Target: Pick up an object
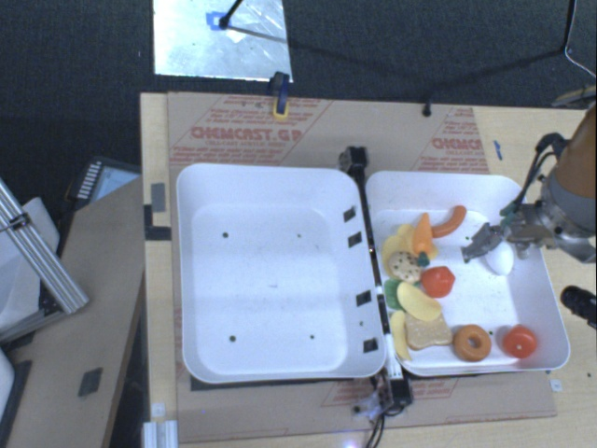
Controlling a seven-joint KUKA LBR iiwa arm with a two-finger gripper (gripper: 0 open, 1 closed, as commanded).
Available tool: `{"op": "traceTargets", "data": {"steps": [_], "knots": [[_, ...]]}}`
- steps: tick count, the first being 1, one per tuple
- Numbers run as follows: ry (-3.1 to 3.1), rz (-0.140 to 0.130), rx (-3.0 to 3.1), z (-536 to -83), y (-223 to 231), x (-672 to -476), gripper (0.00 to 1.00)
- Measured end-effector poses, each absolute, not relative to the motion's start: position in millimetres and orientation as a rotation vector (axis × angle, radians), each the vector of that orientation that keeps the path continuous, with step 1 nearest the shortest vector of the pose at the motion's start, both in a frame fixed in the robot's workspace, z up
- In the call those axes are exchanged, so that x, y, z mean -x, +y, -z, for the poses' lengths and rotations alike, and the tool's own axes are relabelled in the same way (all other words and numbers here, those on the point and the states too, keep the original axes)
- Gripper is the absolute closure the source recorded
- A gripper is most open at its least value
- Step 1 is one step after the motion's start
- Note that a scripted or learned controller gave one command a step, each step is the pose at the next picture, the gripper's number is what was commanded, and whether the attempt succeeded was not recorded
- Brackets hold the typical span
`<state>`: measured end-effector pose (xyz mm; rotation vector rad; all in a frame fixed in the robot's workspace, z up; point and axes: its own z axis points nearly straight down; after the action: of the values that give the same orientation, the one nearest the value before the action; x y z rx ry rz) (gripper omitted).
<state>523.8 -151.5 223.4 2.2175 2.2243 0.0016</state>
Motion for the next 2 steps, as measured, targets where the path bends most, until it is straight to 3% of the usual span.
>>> {"op": "traceTargets", "data": {"steps": [1,2], "knots": [[2.227,0.001,-2.222,-78.0,-132.0,-528.8,0.00],[2.229,-0.007,-2.208,-85.4,-84.4,-587.3,0.00]]}}
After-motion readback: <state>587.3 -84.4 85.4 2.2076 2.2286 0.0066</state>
